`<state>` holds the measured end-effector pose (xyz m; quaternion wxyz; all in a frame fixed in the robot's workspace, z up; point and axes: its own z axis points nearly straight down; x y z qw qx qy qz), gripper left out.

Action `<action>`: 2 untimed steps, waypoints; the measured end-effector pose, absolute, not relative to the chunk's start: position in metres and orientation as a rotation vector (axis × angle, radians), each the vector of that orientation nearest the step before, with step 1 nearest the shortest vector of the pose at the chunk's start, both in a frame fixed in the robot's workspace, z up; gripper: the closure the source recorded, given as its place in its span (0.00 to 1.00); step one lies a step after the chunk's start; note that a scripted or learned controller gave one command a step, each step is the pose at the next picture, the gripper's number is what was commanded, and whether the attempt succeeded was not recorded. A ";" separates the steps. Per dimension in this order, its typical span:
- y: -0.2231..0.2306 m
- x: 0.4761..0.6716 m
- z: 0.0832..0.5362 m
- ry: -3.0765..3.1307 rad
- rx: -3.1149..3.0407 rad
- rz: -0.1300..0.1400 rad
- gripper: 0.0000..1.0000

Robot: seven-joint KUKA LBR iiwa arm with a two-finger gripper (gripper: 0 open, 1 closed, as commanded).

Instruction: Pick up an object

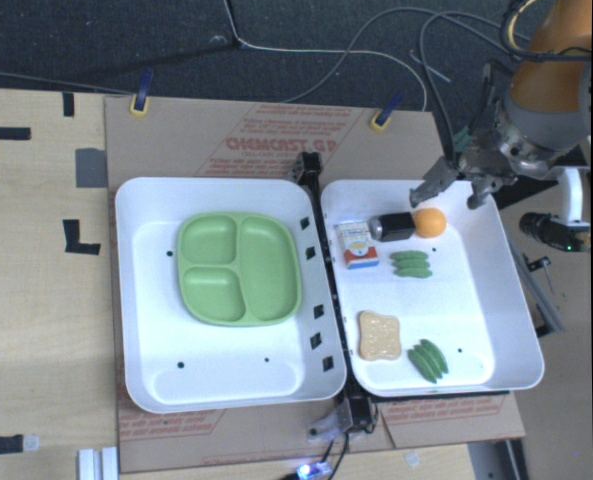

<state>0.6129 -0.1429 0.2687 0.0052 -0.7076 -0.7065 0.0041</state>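
While it hangs above the right bin (496,268), the claw (448,190) spreads wide, holding nothing, near the orange (430,222).

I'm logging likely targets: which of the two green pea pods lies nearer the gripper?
The upper pea pod, just below the orange, lies nearer the gripper. The other pea pod sits beside the toast.

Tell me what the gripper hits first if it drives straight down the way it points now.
Probably the orange ball: the gripper hangs open just above it at the back of the right bin. Depth is unclear, so it might touch the bin floor beside the ball instead.
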 end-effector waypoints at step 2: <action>-0.136 0.611 0.229 -2.220 -2.218 0.006 0.00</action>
